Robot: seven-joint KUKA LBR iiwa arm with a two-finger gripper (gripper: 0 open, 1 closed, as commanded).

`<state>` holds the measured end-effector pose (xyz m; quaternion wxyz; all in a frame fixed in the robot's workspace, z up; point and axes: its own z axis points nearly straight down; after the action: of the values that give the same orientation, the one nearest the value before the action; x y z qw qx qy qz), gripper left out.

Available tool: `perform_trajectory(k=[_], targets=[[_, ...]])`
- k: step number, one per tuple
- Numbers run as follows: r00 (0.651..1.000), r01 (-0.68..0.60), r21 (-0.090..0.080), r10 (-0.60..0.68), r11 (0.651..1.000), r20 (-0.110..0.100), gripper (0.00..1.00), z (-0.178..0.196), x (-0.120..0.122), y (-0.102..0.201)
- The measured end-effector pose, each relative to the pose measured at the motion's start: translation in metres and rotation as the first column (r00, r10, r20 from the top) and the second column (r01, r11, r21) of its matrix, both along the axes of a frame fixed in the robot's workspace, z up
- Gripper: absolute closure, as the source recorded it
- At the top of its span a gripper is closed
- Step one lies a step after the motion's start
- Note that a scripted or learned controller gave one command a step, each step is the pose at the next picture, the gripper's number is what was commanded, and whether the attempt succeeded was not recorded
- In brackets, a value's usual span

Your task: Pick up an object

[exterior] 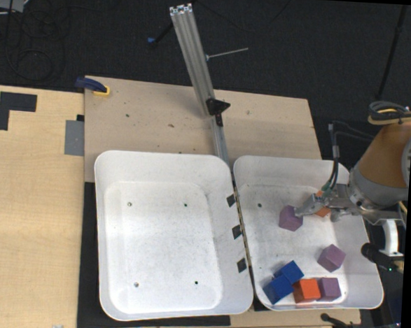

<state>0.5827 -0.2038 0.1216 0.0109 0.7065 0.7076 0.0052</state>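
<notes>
1. The grey arm with its orange band reaches in from the right, and its end effector [320,206] hangs low over the right bin [261,172], in that bin's upper right part.

2. A purple block [290,218] lies just beside the end effector, to its left and slightly toward the camera. This is the nearest object and, by judgement, the likeliest target. Whether the two touch cannot be settled from above.

3. A small orange patch shows at the end effector's tip; it may be part of the tool or a small object, and the picture is too coarse to decide.

4. Whether the end effector is released or clenched cannot be told; nothing is clearly held.

5. The purple block looks roughly cubic, slightly turned against the bin's walls, so it offers no marked long axis; a grasp would probably depend more on squaring to its faces.

6. A second purple block [331,257] sits nearer the camera, apart from the first. Along the bin's near wall a cluster rests close together: a blue block [283,280], an orange block [307,290] and a third purple block [330,288].

7. The left bin [114,167] stands alongside on the surface [34,204].

8. The coming move, as judged here, calls for a short shift leftward and toward the camera.
</notes>
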Motion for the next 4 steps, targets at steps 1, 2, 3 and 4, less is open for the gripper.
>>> perform_trajectory(k=[1,2,3,4], targets=[[1.0,0.003,0.003,-0.003,1.0,-0.002,1.0,0.007,-0.001,0.0],[1.0,-0.001,0.007,0.001,1.0,-0.021,1.0,0.053,0.008,0.001],[1.0,-0.001,0.006,0.001,1.0,-0.018,1.0,0.117,0.009,0.001],[1.0,-0.002,0.007,0.002,1.0,-0.02,1.0,0.152,0.009,0.0]])
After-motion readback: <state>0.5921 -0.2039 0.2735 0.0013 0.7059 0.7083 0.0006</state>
